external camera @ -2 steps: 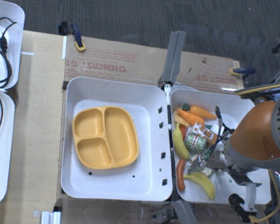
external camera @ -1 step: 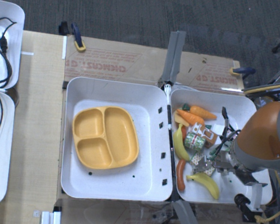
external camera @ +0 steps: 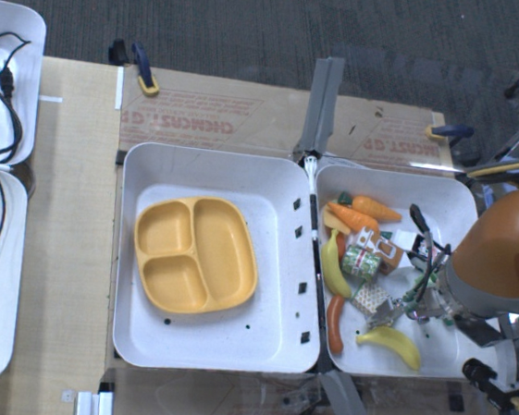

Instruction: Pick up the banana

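Although the arm reaches low into the right bin (external camera: pixel 461 192), the banana (external camera: pixel 393 345) lies loose on that bin's floor near the front wall, so the pick looks not yet made; the gripper (external camera: pixel 413 303) hangs just above and behind it, and whether it is spread or pressed together I cannot tell. By my count there are two white bins, two yellow bananas with the second (external camera: pixel 331 267) against the left wall, one sectioned yellow plate (external camera: pixel 196 254) in the left bin (external camera: pixel 132 262), two or so carrots (external camera: pixel 363 214), and one red sausage-like piece (external camera: pixel 336 324).
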Motion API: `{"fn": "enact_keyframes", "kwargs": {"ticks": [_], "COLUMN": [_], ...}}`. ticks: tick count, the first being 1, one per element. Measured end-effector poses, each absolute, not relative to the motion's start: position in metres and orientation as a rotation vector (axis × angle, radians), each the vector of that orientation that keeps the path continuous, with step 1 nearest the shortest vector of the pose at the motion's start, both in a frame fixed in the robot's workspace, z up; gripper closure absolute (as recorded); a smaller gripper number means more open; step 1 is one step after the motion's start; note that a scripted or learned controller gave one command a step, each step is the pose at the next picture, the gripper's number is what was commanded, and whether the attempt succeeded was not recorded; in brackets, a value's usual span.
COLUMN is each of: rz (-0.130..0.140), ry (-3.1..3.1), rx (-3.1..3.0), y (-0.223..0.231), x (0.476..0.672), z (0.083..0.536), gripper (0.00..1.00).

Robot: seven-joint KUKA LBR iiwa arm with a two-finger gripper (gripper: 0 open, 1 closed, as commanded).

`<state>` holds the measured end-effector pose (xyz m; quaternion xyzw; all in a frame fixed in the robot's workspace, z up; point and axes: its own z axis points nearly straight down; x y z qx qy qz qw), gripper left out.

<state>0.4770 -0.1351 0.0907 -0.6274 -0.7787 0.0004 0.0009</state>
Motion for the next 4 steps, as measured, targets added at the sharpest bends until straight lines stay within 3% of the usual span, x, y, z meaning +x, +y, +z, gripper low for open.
{"fn": "enact_keyframes", "kwargs": {"ticks": [1, 2, 3, 4], "rz": [0.004, 0.002, -0.007, -0.001], "ry": [-2.438, -2.435, -2.436, -2.749], "rx": [-1.975, -1.983, -1.965, -1.52], "y": [-0.136, -0.197, -0.19, -0.182], "x": [0.477, 0.477, 0.478, 0.478], "z": [0.098, 0.09, 0.09, 0.091], "gripper": [1.0, 1.0, 0.0, 0.0]}}
